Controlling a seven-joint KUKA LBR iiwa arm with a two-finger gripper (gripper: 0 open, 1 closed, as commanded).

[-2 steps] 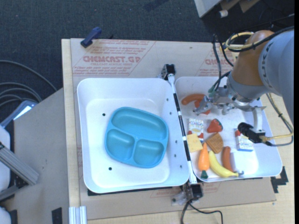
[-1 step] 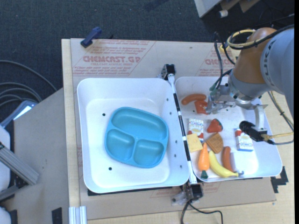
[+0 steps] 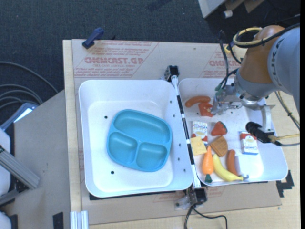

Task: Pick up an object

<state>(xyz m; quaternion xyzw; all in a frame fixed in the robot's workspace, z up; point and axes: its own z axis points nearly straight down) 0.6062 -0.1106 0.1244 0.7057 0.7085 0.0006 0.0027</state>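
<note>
From my screen the gripper [image 3: 218, 105] hangs just right of the orange-red piece [image 3: 199, 101], lying crosswise; its opening I cannot tell.

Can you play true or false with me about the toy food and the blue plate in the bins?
1. The blue divided plate lies in the left bin. True.
2. The banana lies on the blue plate. False: it lies in the right bin, beside the carrot.
3. The gripper is over the right bin. True.
4. The carrot is blue. False: it is orange.
5. The arm hangs over the left bin. False: it is over the right bin.
</note>
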